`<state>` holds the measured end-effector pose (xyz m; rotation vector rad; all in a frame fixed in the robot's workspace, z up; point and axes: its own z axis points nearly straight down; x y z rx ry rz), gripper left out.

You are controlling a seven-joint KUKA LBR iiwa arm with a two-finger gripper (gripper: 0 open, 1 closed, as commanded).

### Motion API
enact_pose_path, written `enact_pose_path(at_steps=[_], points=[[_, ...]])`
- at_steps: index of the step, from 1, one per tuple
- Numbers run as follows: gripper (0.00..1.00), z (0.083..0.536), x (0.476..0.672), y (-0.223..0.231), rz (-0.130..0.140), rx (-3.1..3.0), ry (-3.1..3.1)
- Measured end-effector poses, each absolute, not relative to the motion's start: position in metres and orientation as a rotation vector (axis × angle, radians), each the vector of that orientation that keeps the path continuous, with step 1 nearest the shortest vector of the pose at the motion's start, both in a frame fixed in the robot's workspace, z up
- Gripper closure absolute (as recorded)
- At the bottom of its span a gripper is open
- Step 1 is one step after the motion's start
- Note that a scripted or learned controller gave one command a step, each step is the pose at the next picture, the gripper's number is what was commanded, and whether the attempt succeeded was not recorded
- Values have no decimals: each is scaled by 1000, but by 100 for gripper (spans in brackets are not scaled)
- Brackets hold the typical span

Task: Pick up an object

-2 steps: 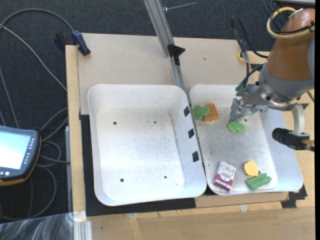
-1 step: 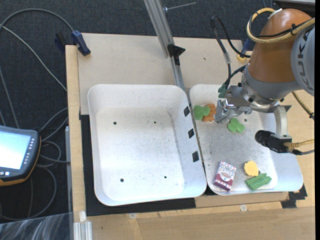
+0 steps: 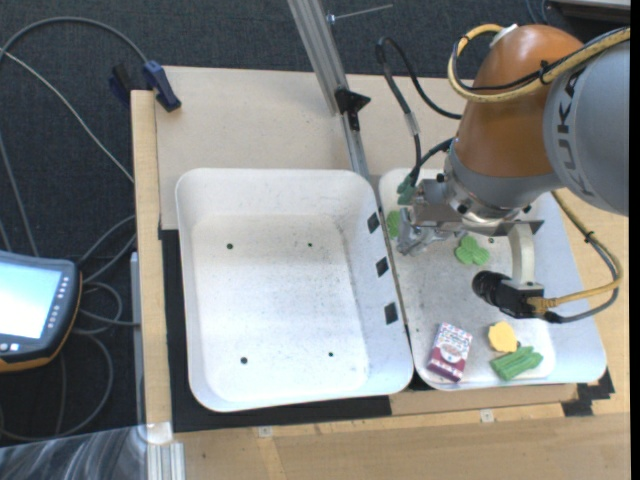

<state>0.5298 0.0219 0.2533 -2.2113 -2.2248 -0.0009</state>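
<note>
Nearest us, at six o'clock in the right bin (image 3: 585, 313), we see a small purple packet (image 3: 450, 351). We cannot tell the claw's (image 3: 412, 236) state.

Grey arm (image 3: 600, 118), orange wrist band (image 3: 520, 98)

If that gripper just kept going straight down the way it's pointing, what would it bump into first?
Probably the speckled floor of the right bin, near its left wall. The gripper points down there, and the nearest item, a green object, lies a little to its right. Depth is hard to judge from this slanted view.
</note>
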Motion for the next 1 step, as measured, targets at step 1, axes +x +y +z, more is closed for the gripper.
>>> enact_pose_path(at_steps=[1], points=[[100, 250, 520, 74, 0, -2210, -2226]])
